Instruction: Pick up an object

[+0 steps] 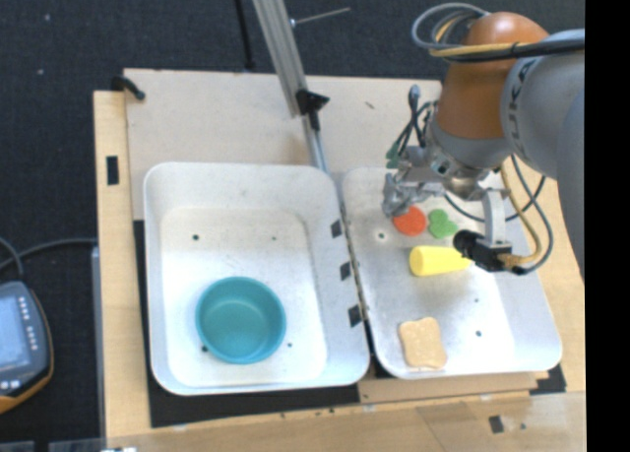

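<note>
I see the gripper low in the right bin, just above a red piece, a green one beside it. Nearer me lie a yellow cone and toast slice. Teal bowl sits far left.

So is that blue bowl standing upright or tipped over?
Upright: the blue bowl sits in the left bin with its round opening facing up.
</note>
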Controlling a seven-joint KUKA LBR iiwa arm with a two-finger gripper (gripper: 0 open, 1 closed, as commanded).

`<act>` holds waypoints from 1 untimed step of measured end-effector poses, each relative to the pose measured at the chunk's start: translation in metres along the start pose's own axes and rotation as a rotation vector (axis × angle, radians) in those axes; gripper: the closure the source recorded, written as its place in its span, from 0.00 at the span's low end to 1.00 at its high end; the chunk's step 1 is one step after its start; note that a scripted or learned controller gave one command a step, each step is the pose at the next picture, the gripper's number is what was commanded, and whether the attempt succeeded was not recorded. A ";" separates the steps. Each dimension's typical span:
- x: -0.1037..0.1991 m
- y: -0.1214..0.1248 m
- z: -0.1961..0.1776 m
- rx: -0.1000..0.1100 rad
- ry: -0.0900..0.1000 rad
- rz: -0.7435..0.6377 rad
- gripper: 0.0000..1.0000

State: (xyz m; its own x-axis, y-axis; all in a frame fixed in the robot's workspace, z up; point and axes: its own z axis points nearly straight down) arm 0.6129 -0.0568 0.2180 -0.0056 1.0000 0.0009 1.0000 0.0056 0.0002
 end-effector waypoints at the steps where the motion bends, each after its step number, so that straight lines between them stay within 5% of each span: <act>1: 0.044 -0.008 -0.013 -0.001 0.001 -0.001 1.00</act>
State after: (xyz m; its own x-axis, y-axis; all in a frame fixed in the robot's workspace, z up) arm 0.6042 -0.0124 0.2313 -0.0070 1.0000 0.0022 1.0000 0.0070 0.0009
